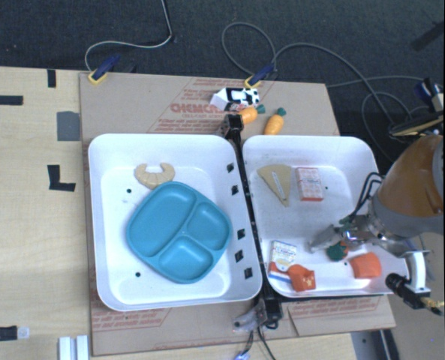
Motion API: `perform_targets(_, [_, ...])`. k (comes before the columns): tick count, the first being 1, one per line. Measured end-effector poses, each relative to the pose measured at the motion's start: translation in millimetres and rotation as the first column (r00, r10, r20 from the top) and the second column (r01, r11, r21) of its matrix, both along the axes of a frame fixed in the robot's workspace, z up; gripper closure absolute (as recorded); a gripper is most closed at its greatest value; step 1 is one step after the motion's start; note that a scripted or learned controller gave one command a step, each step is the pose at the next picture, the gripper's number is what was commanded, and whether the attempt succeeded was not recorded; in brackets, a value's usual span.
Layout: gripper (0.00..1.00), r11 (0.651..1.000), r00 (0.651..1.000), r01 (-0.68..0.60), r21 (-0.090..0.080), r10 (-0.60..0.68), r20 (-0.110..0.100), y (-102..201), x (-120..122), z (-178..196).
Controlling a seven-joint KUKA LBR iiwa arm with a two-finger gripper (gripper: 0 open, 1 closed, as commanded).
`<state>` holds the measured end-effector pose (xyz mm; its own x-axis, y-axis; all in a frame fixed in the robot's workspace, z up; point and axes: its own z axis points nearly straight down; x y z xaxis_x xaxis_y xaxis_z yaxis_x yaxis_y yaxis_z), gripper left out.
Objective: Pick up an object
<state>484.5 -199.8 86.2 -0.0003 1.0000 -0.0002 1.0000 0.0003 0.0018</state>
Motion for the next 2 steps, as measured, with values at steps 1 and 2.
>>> perform_targets(1, [1.00,1.000,1.000,0.000,-0.002,0.000,0.002,-0.5,0.4,9.7])
perform_targets(2, [1.00,1.000,1.000,-0.003,0.001,0.003,0.004,88.9,38.6,0.6])
